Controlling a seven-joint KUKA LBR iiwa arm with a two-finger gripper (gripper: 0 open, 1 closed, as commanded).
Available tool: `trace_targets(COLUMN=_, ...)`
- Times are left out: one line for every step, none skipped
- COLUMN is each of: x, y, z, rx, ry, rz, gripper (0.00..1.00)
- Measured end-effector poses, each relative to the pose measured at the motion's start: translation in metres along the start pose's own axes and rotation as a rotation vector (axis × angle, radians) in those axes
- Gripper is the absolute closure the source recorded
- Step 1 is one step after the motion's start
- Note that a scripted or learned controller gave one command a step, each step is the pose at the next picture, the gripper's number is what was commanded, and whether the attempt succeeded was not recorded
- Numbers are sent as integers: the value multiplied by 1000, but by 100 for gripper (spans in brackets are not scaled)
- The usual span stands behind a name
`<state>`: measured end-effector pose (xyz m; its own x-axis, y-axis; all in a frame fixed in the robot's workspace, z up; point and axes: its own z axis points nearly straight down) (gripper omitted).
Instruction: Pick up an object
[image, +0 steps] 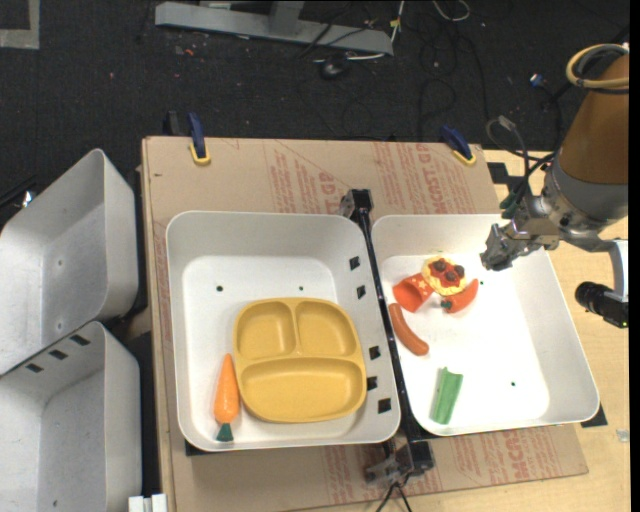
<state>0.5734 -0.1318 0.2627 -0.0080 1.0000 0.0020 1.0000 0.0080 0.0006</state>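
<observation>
The gripper (497, 252) hangs over the right bin (560, 340), its grip impossible to tell. Just left lies the pizza slice (441, 277), orange-red with dark toppings. Below, a sausage (408, 330) slants down-right; a green stick (446, 395) stands nearly vertical.

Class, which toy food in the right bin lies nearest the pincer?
The yellow pizza slice with red toppings, just left of the pincer; the sausage and green piece lie farther.

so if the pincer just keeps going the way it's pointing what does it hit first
The pincer points down and left into the right bin. Going straight on, it would probably meet the pizza slice first, though depth is hard to judge from this one slanted view.
</observation>
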Motion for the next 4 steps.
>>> trace_targets(x=58, y=1, z=16, rx=2, ry=0, rz=0, gripper=100)
trace_targets(x=111, y=1, z=31, rx=2, ry=0, rz=1, gripper=100)
trace_targets(x=157, y=4, z=38, rx=2, ry=0, rz=1, gripper=100)
trace_targets(x=208, y=-3, z=27, rx=0, ry=0, rz=0, gripper=100)
